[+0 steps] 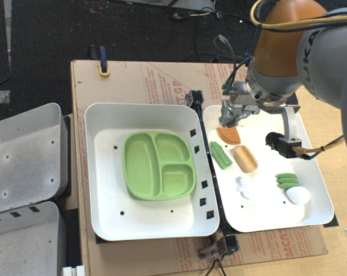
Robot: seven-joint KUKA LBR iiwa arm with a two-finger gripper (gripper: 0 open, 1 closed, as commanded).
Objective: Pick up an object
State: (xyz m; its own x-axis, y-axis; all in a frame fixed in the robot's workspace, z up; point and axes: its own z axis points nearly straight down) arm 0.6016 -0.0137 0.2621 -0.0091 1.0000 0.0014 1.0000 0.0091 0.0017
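The gripper (231,118) hangs at the right bin's (317,203) eleven o'clock corner, just above an orange wedge (229,135); how far its jaws stand apart cannot be told, and nothing shows between them. At the wedge's five o'clock lies a tan roll (246,158), at seven a green strip (221,154). Red print on the cardboard (136,84) is unreadable.

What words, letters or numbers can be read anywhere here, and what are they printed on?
"KU": grey letters on the arm, running down its casing near the picture's right side; the rest of the word is cut off.
Red print on the cardboard sheet under the bins, at its far and near edges: upside down from here and too blurred to read.
Nothing else carries readable text.
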